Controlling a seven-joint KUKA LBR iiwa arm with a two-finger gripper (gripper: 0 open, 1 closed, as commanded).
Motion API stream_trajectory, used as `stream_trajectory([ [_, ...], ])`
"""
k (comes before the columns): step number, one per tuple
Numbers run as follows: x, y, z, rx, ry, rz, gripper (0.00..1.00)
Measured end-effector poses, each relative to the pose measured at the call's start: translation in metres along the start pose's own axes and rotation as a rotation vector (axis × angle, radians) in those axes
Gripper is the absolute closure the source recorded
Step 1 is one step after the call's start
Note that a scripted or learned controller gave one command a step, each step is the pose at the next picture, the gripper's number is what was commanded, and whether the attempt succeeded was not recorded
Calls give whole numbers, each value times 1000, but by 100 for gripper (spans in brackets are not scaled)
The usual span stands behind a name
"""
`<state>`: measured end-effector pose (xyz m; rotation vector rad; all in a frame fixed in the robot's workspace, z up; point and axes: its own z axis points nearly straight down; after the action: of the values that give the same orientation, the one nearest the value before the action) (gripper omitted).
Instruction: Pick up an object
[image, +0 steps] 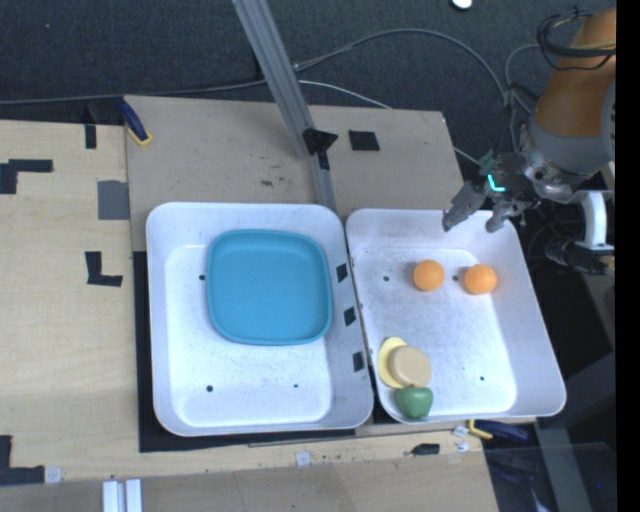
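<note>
Oranges (429, 276) lie in the right bin (520, 330) below the hand (476, 216), fingers apart.

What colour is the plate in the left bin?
Light blue. The plate shows plainly in the camera view, lying flat in the left bin.

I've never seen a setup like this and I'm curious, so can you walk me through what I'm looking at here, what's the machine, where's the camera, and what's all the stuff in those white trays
The camera is fixed above a bench, looking down at a slant. The machine at the right is a robot arm, grey with an orange band, ending in a two-finger gripper. The gripper hangs over the far edge of the right bin, open, with nothing between its fingers.

Two shallow white bins sit side by side. The left bin holds a blue plate. The right bin holds two orange balls, and near its front corner a yellow and tan round piece touching a green ball-like item. The arm's job is to pick up an object.
</note>
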<state>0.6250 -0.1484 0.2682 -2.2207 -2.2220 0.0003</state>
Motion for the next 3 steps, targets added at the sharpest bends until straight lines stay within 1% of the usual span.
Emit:
stream_trajectory([
  [1, 0, 0, 0, 0, 0, 0, 0],
  [2, 8, -2, 59, 4, 1, 0, 0],
  [3, 9, -4, 102, 4, 1, 0, 0],
])
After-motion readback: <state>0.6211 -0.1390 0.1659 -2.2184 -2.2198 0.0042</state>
